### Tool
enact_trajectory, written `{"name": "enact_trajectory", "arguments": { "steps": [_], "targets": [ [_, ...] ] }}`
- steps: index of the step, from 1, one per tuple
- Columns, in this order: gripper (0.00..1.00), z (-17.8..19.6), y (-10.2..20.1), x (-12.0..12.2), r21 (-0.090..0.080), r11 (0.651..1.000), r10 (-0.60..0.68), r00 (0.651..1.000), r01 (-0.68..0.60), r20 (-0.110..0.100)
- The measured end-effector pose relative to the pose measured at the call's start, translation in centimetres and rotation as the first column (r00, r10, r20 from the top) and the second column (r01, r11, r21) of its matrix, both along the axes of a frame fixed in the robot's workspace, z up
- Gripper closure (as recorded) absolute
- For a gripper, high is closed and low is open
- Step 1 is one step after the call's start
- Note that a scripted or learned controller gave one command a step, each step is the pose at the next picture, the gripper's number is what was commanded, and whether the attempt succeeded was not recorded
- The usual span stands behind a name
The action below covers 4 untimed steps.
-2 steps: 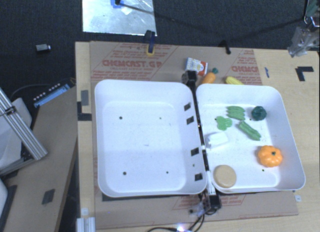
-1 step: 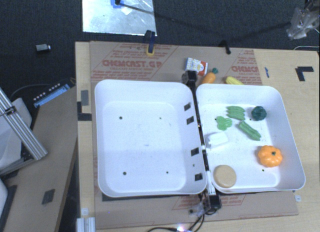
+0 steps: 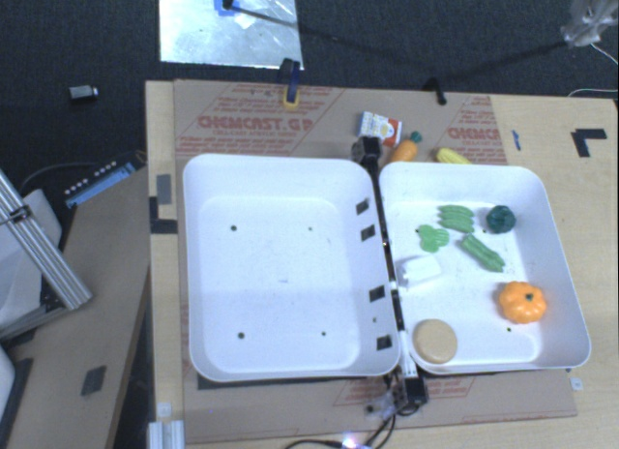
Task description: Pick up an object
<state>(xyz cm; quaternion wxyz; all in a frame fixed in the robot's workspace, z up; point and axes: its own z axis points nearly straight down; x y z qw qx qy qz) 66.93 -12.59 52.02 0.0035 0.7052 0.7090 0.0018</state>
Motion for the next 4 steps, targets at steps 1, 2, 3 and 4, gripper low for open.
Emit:
{"name": "enact_trajectory", "arguments": {
  "steps": [1,2,3,4],
  "targets": [
    [1.00,1.9,-1.2,-11.2,0.001,1.000,-0.008,1.000,0.008,-0.001],
    [1.00,1.3,-6.0,-8.7,-0.001,1.000,-0.007,1.000,0.007,-0.004],
    [1.00,1.6,-8.3,-18.7,0.001,1.000,-0.010,1.000,0.010,-0.004],
    [1.00,1.5,-8.1,-18.3,0.001,1.000,-0.003,1.000,0.003,-0.004]
  ]
}}
